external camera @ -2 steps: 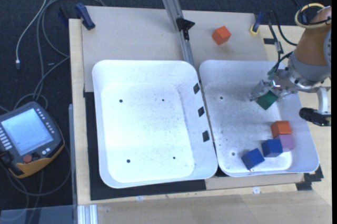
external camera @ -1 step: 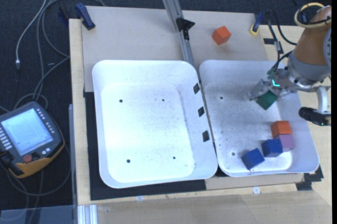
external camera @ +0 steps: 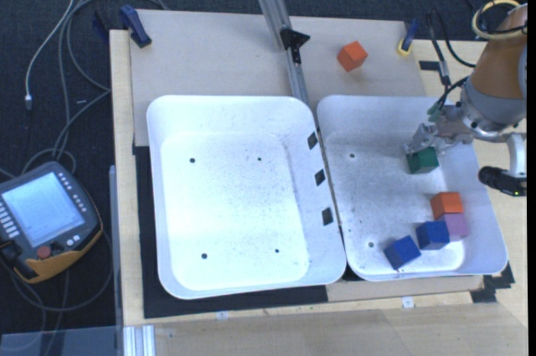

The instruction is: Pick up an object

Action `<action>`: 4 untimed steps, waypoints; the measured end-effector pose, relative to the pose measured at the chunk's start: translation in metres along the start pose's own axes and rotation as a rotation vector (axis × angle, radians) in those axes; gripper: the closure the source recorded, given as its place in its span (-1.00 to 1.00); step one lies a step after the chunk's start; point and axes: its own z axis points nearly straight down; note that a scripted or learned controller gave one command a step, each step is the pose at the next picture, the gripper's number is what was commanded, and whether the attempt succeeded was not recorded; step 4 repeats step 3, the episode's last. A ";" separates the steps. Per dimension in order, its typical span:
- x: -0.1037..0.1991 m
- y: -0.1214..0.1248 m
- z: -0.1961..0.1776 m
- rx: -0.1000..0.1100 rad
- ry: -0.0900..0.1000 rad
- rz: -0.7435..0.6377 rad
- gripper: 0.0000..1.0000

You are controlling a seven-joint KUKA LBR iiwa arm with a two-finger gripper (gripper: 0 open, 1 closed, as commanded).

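The claw (external camera: 429,143) sat right at the green cube (external camera: 422,161) in the right bin (external camera: 368,203), probably trying a grasp; I cannot tell its state.

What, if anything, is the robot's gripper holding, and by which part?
It cannot be told: the gripper sits right at the small green cube in the right white bin, but a hold on it is not visible.

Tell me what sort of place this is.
Most likely a robotics lab set up for grasping trials. Two shallow white bins sit side by side on a bench, coloured blocks lie in the right bin, the arm's gripper works over a green block, and a teach pendant rests on the carpet.
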 end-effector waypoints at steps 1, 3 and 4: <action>0.064 0.044 -0.084 -0.011 0.000 -0.007 1.00; 0.010 0.042 0.017 0.009 0.000 0.004 -1.00; 0.010 0.042 0.017 0.009 0.000 0.004 -1.00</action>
